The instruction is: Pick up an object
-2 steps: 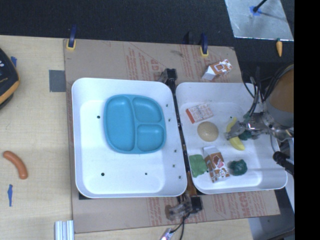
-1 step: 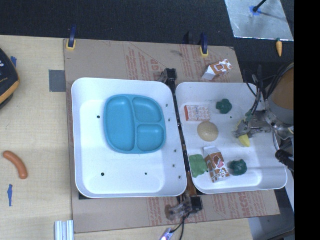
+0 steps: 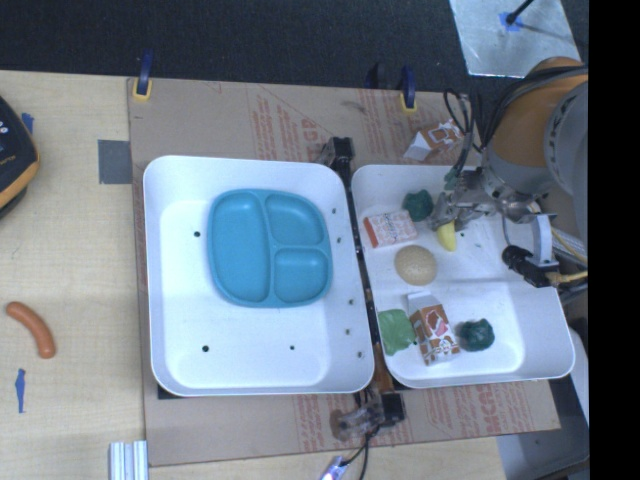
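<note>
Gripper (image 3: 452,216): over right bin (image 3: 545,363), at yellow object (image 3: 446,235) | grip: cannot tell | left bin (image 3: 165,268): blue divided plate (image 3: 269,247)

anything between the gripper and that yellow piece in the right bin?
Nothing visible. The gripper sits right over the yellow piece, at its top end. The dark green item lies just to one side and the tan round object below, both off the line.
</note>
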### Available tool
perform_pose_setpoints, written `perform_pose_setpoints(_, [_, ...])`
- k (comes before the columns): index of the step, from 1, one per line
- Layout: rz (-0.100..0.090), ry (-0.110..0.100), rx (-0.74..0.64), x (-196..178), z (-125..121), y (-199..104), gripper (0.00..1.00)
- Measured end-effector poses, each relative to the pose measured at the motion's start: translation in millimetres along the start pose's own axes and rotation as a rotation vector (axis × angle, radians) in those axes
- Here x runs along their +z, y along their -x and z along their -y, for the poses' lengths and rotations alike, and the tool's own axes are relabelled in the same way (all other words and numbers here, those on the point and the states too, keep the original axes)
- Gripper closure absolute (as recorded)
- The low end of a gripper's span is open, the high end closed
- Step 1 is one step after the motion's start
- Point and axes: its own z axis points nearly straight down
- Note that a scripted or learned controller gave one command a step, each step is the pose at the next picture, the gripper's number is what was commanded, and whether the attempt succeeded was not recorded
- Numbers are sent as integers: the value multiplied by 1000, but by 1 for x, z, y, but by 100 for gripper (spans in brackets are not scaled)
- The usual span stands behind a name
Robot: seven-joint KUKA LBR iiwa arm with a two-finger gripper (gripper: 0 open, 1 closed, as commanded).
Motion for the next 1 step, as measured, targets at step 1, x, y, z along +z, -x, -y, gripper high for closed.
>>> perform_pose_setpoints(1, [-1,3,1,-91,-15,-72,100])
